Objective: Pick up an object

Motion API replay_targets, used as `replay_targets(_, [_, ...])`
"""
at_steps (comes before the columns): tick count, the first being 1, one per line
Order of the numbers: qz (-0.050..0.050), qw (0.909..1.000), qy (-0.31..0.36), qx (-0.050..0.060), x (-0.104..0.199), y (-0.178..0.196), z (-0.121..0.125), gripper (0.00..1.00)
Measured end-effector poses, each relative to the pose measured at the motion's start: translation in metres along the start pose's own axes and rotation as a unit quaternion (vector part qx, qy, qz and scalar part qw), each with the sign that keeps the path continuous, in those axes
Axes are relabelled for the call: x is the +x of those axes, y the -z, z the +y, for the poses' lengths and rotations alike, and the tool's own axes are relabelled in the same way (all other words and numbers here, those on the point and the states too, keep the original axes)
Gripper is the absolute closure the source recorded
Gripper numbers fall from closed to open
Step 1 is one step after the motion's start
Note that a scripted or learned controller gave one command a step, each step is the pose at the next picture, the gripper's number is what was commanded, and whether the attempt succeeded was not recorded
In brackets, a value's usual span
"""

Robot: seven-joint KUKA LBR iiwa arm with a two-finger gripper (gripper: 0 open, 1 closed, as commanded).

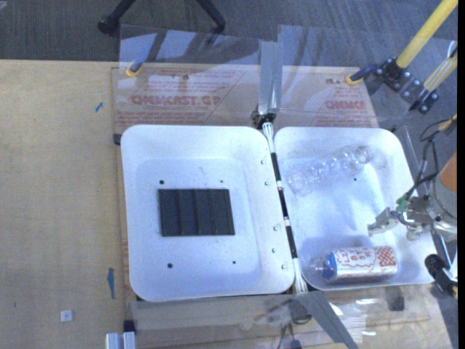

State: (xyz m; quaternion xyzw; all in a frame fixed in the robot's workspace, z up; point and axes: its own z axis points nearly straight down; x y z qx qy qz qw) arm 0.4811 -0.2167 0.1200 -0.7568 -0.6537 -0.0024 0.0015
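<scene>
While the grey arm reaches in from the right edge, its two-finger gripper (pixel 386 222) sits low over the right shallow white plastic bin (pixel 396 147), near that bin's right wall, approx. mid-depth. Fingers look spread apart w/ nothing between them; one pale fingertip (pixel 375 227) points left toward the bin's middle.

Objects in right bin: a clear crinkled plastic bottle (pixel 327 169) lying on its side at a slant in the far half, hard to make out vs. the white floor; and a white cylindrical can w/ red lettering and a blue end (pixel 356 262), lying on its side along the near wall. Gripper is between the two, apart from both, closer to the can.

Left shallow white plastic bin (pixel 142 151) holds a flat black ribbed rectangular block (pixel 196 211), lying flat approx. in the centre.

Both bins rest side by side on a tan wooden bench (pixel 51 195).
</scene>
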Motion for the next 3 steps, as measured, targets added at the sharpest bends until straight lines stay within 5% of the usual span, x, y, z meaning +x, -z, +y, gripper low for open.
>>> replay_targets(1, [0.003, 0.9956, 0.094, 0.002, 0.004, -0.03, 0.0, 0.0])
replay_targets(2, [-0.004, 0.9884, 0.152, -0.004, 0.026, -0.032, 0.06, 0.0])
replay_targets(3, [-0.001, 0.9907, 0.136, 0.001, -0.006, 0.0, -0.001, 0.0])
